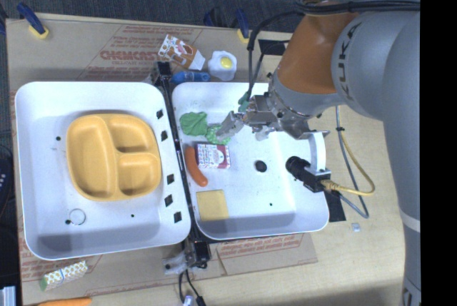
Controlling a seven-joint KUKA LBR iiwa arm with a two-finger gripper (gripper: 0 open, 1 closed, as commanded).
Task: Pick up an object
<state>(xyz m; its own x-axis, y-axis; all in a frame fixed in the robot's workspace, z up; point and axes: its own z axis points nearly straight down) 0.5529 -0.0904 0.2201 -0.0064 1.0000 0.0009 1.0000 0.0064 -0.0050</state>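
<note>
Objects for picking lie in the right bin [307,215]: a green leafy toy [193,122] near its upper left corner, an orange hot dog [196,166] along its left wall, a small red-and-white packet [213,155] just beside the hot dog, and a flat yellow cheese slice [212,204] near the bin's front wall. A small dark spot [260,167] shows on the bin floor, right of the packet.

The arm [371,48] reaches in from the right, its orange band [318,51] above the wrist, and bends down over the upper part of the right bin. The gripper [220,132] points left and a little downward, with its tip at the lower right edge of the green toy and just above the packet. The tip looks to be touching or nearly touching the green toy, though the slant of the view makes contact hard to judge, and I cannot tell whether it is apart or together.

The left bin [28,155] holds a yellow divided tray [114,155]. On the cardboard behind the bins sit a small carton [176,50], a blue item [190,75] and a yellow-and-white toy [223,63], all well apart from the gripper.
</note>
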